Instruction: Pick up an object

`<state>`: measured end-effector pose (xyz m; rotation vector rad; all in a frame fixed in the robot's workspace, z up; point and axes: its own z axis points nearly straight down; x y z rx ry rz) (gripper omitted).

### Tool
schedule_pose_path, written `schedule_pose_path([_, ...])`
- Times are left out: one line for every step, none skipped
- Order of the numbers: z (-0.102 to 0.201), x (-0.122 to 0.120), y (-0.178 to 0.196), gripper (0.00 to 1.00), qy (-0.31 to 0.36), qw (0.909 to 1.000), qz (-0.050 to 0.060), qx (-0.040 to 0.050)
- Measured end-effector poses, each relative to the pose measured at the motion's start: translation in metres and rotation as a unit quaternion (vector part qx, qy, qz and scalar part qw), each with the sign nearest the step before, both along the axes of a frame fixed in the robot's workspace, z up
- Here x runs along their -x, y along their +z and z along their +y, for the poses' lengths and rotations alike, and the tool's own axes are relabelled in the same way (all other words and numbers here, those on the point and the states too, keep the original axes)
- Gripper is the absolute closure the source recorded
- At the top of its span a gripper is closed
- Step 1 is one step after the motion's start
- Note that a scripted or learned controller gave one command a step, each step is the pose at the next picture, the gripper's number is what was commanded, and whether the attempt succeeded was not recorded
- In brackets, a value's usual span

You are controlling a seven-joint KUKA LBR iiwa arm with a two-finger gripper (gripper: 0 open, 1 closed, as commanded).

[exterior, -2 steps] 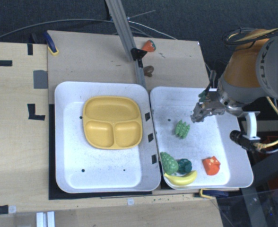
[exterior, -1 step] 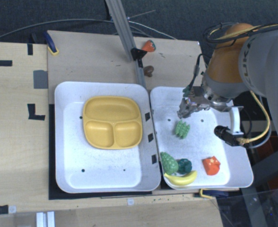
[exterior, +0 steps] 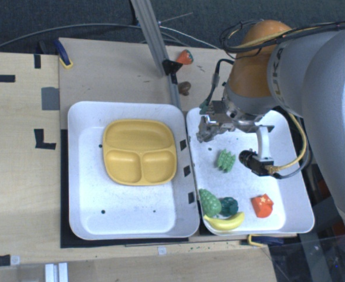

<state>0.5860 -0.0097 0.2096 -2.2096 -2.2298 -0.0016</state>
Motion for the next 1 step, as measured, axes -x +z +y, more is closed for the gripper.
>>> schedule_pose_path([0.0579,-0.0088,0.0136,1.0,0.0,1.0,0.0,0.0])
